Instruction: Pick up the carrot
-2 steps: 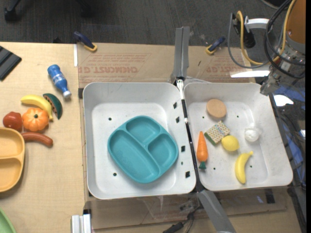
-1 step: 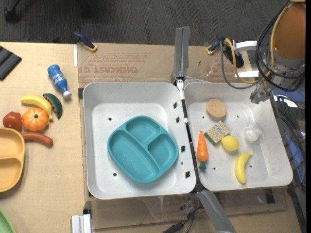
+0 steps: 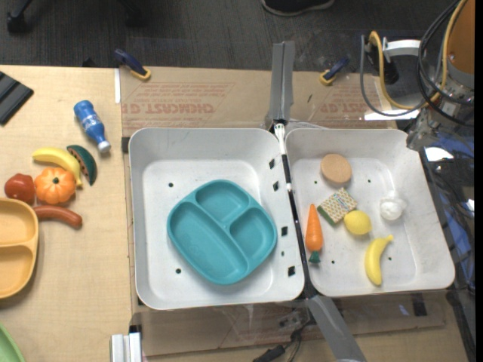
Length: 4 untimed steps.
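Note:
The carrot point(image 3: 314, 228) is orange with a green stub at its near end. It lies lengthwise along the left wall of the right bin point(image 3: 423, 277). The arm comes in at the upper right, its orange band point(image 3: 459, 36) high above the bench. My gripper point(image 3: 423, 136) shows as a dark shape over the far right corner of the right bin. It is well away from the carrot, up and to the right of it, and I see nothing in its hold.
Sharing the right bin are a tan round bun point(image 3: 336, 169), a checkered block point(image 3: 337, 206), a lemon point(image 3: 358, 222), a banana point(image 3: 376, 259) and a white lump point(image 3: 391, 208). A teal divided plate point(image 3: 221, 231) lies in the left bin point(image 3: 143, 202). Toy foods and a blue bottle point(image 3: 90, 125) sit on the table at left.

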Available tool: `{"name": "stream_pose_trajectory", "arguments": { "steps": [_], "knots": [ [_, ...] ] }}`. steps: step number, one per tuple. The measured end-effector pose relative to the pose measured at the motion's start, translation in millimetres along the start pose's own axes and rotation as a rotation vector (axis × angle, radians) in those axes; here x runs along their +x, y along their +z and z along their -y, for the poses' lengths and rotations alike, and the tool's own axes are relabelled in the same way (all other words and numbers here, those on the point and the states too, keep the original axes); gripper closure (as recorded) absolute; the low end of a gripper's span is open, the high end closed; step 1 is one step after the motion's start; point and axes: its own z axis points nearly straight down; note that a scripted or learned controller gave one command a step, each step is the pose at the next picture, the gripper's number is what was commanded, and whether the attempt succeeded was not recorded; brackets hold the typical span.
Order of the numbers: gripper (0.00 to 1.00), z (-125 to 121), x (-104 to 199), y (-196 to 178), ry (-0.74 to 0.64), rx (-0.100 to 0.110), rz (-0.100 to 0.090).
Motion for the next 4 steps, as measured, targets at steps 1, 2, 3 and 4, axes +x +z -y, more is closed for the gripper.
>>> {"name": "stream_pose_trajectory", "arguments": {
  "steps": [1,2,3,4],
  "knots": [
    [1.00,-3.6,0.7,80.4,-0.150,-0.002,0.003],
    [1.00,-17.6,6.7,-69.5,0.096,0.000,-0.001],
    [1.00,39.3,-14.8,-29.0,-0.112,-0.001,0.004],
    [1.00,11.4,-4.4,-49.7,0.068,0.000,0.003]
  ]
}}
